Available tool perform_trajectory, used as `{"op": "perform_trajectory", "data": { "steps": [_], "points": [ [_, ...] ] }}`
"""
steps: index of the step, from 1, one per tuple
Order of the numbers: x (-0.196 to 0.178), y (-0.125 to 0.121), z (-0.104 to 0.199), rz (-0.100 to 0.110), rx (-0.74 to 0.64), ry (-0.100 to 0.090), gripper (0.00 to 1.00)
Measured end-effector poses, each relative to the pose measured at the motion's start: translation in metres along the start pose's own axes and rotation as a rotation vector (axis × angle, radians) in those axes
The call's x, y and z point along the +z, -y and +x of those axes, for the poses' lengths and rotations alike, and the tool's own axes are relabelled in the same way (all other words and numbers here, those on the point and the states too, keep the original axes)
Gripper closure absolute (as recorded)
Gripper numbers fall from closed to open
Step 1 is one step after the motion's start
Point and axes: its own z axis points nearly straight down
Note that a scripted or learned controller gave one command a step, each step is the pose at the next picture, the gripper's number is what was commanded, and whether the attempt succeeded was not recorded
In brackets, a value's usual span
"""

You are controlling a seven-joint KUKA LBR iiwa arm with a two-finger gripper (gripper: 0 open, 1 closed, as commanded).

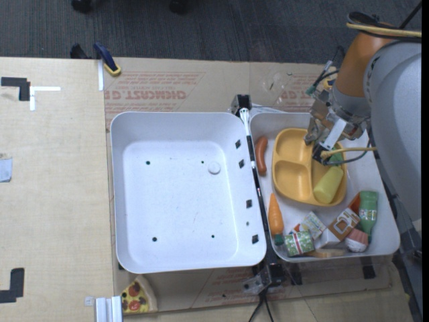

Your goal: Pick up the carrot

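- Dark carpet lay beyond a pale wooden tabletop (47,180), where a flat cardboard sheet (167,89) sat under two shallow white bins.
- A smooth left bin (120,180) with rounded corners held one small white disc (214,168).
- An orange, tapered carrot (275,213) lay in the right bin (285,129), along its left wall, just near of a red sausage (261,154).
- Beside them sat a glossy yellow divided plate (295,180) bearing a yellow-green cylinder (328,183).
- Crumpled packets and a green can (298,242) crowded the bin's near end.
- A grey arm (395,113) put the jaws over the plate's far right part, apart from the carrot; whether they were released or clenched could not be told.
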Motion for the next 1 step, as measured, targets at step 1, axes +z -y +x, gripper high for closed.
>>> {"op": "perform_trajectory", "data": {
  "steps": [1],
  "points": [
    [0.0002,0.0004,-0.0002,0.002,0.001,0.001,0.0]
  ]
}}
